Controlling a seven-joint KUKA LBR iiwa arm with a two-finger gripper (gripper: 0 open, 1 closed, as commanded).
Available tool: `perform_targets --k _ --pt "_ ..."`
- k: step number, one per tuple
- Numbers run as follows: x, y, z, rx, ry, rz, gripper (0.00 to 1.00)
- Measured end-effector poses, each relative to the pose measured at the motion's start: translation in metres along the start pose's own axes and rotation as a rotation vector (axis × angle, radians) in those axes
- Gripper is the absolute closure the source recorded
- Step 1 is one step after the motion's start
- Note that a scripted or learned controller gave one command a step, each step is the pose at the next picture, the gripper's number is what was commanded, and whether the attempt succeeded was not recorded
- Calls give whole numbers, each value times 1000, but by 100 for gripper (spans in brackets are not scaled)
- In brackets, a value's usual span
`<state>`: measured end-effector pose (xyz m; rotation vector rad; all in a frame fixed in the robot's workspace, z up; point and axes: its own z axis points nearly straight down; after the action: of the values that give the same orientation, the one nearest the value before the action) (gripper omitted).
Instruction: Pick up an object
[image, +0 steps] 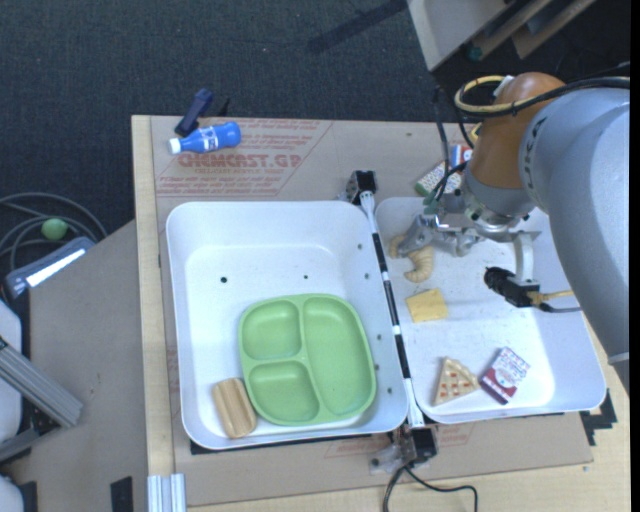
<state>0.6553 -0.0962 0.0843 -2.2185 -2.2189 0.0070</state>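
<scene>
1. Hand (432, 233) sits low over the far left corner of the right bin (572, 350), reaching in from the right. From this angle we cannot tell whether it is apart or together, and we see nothing clamped in it.
2. Tan croissant-shaped piece (421, 264) lies just beside the hand on its near side, close to the wall shared with the left bin (250, 255). We judge it the likely target. We cannot confirm contact.
3. Other candidates are in the right bin. A yellow cheese block (427, 306) lies near the croissant-shaped piece. A pizza slice (455, 381) and a red-and-white packet (506, 372) lie side by side at the near end, well apart from the hand. All lie loose and separate, which we read as scattered so that each can be approached singly.
4. In the left bin a green divided plate (305, 358) lies flat toward the near end, with a tan ridged bread-like piece (233, 407) just beside its near left edge.
5. The bench (320, 170) is a brown board with red lettering. A blue-and-white bottle (205, 136) lies on its side beyond the left bin. A black clip (362, 183) at the far end of the seam seems to hold the bins together.
6. The room has a dark carpeted floor (100, 60), with coiled cables and a green ball (55, 229) off the bench's left.
</scene>
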Motion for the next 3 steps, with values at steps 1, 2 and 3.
perform_targets --k 1,2,3 --pt "1 0 0 0 1 -1 0" --pt "1 7 1 17 2 -3 0" --pt "2 7 -9 17 4 -3 100"
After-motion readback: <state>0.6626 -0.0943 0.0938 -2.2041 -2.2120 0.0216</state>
